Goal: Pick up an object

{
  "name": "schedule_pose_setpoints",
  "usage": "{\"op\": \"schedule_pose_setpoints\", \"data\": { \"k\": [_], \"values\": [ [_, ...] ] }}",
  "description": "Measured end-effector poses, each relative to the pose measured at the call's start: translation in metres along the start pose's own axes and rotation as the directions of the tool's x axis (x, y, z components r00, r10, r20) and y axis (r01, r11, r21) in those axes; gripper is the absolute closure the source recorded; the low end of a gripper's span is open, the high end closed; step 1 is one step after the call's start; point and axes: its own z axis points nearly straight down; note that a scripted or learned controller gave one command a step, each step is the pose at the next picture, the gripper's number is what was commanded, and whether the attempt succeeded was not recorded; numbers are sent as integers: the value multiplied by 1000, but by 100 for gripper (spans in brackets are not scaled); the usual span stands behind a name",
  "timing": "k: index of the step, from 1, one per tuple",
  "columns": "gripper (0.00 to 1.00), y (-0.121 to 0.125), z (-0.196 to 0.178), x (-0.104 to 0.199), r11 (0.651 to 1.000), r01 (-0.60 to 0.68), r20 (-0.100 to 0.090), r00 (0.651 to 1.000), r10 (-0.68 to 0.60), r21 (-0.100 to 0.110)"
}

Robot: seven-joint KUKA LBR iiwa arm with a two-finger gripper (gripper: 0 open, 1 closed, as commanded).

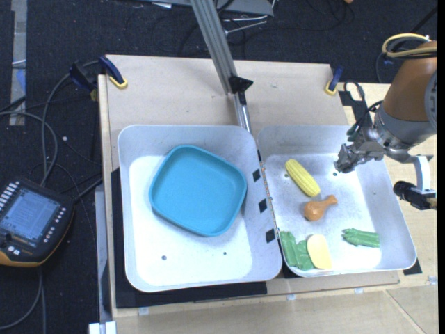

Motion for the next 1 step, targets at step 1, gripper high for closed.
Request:
{"op": "schedule_pose_setpoints", "data": {
  "k": [1],
  "values": [
    [100, -2, -48, -9, 1000, 0, 0, 1000, 0, 0]
  ]
}}
